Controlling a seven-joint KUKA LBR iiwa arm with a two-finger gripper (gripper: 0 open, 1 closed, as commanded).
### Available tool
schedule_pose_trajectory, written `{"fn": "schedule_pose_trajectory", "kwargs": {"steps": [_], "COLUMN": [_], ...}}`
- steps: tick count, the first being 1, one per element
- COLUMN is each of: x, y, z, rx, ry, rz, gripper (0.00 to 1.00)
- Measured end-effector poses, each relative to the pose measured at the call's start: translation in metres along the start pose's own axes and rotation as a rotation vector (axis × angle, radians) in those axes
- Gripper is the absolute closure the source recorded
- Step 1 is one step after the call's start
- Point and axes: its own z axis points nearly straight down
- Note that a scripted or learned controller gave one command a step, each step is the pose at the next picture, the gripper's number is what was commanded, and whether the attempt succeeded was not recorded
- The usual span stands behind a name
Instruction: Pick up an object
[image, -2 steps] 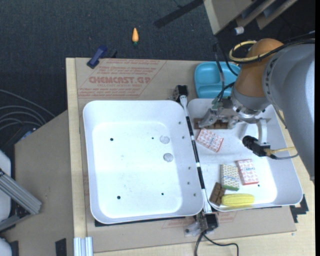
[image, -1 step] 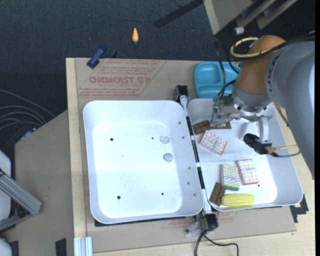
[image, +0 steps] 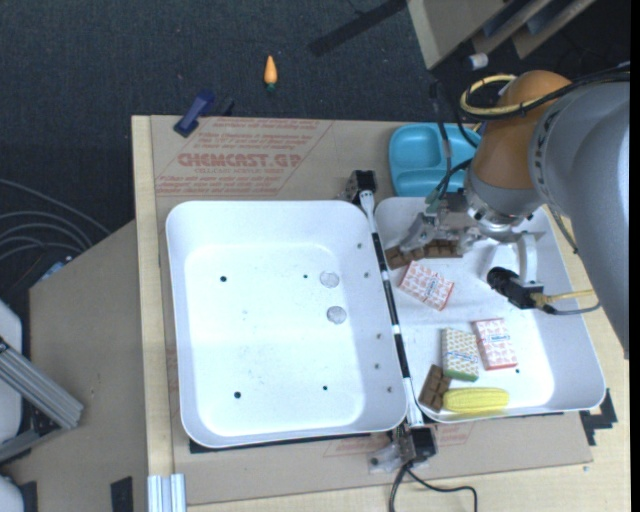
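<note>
Claw (image: 437, 232), grip state unclear, sits low in right bin (image: 575, 375); bench board (image: 240, 155) reads "CHEMCAST GP".

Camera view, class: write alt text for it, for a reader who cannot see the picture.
A grey arm with an orange band reaches from the right, its gripper low over the back of the right bin, which holds small packets and a yellow corn cob. The left bin beside it holds two small round discs.
</note>
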Motion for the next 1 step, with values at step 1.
{"fn": "schedule_pose_trajectory", "kwargs": {"steps": [1], "x": [0.0003], "y": [0.0008], "z": [-0.0103], "rx": [-0.002], "ry": [0.0], "rz": [0.0], "gripper": [1.0]}}
